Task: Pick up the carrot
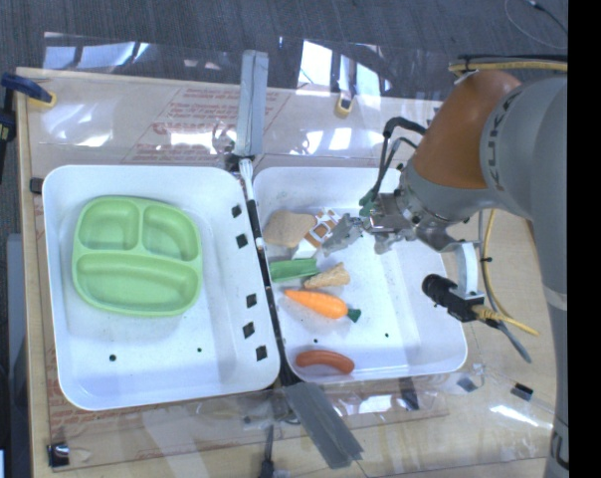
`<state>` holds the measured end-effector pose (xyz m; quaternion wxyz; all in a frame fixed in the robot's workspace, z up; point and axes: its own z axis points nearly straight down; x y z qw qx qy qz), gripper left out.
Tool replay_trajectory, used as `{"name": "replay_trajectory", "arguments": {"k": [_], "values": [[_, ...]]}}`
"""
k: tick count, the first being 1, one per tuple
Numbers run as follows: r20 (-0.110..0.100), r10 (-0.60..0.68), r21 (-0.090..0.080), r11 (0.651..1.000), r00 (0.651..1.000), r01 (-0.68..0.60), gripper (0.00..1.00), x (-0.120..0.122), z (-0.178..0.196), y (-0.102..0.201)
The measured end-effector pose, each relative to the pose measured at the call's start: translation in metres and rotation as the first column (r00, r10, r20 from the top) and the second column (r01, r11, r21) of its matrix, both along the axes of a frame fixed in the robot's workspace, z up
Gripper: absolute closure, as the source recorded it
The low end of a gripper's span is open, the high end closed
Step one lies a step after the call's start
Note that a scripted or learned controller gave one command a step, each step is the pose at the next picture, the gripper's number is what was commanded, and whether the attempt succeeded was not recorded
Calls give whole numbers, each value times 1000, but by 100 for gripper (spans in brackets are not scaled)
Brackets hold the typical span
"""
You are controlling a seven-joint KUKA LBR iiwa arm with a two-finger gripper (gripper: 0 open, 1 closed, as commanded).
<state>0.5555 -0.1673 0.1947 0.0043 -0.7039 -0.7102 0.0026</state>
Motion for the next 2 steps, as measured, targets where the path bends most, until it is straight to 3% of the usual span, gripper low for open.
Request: {"name": "replay_trajectory", "arguments": {"k": [1, 2], "values": [[-2, -84, -1, 996, 996, 84, 0, -33, -98, 38], [-6, -80, -1, 997, 997, 80, 100, -32, -92, 38]]}}
